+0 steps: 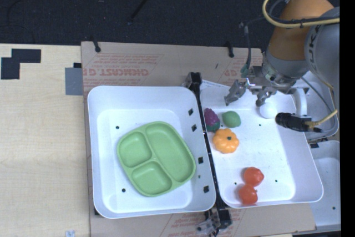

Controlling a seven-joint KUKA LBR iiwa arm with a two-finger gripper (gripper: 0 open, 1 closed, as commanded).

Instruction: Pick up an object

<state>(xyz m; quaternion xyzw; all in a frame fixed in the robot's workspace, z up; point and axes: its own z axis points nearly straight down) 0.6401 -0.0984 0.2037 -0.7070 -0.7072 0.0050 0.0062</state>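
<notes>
Toys are what I have to choose from, and they all lie in the right bin: a green ball and a purple piece near its far left corner, an orange pumpkin-shaped toy just in front of them, and two red pieces near the front edge. The left bin holds a green divided plate. My claw hangs over the far edge of the right bin with its fingers spread and nothing between them, somewhat behind and to the right of the green ball. What worries me is how tightly the green, purple and orange toys crowd together by the divider between the bins. I think a finger coming down there could land on a neighbour or catch the bin wall, and the round ball could roll out of the pinch. The red pair look like a safer pick, though they touch each other, so I might nudge one while closing on the other.
</notes>
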